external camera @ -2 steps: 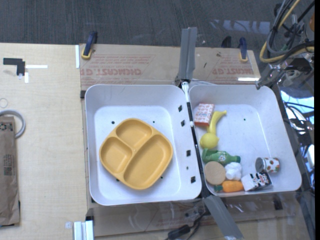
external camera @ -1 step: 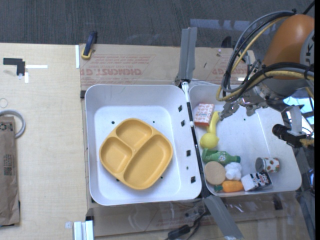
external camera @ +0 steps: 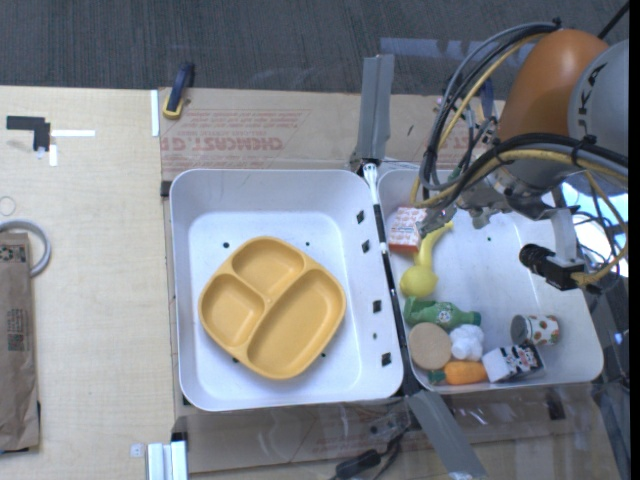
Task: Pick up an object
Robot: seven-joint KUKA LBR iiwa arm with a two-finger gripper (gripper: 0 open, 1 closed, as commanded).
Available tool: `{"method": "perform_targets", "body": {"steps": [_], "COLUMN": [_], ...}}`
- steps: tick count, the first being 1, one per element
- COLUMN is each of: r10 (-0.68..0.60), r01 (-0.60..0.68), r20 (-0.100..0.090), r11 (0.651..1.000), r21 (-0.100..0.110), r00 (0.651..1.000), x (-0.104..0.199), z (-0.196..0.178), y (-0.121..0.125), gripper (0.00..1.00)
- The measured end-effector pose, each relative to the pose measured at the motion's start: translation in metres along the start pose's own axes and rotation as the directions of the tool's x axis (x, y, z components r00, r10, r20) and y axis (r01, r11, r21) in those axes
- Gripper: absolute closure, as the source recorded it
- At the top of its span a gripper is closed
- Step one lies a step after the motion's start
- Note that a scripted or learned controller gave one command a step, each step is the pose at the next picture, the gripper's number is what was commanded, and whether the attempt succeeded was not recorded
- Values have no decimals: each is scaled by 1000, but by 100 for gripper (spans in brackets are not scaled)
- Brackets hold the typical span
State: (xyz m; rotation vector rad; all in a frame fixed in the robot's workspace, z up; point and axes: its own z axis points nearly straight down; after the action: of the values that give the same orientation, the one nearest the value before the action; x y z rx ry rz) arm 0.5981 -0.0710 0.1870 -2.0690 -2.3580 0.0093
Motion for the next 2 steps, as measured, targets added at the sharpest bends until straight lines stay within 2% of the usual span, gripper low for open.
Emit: {"method": "perform_targets", "body": {"steps": [1,2], "r10": [-40,-36], "r01": [40,36], "r20": [0,-1], "r11": [999,999], "r21": [-3,2], "r00": [999,999], "x": [-26,-28], "z": [99,93], "y": [-4,-5], "gripper": [0,100]}}
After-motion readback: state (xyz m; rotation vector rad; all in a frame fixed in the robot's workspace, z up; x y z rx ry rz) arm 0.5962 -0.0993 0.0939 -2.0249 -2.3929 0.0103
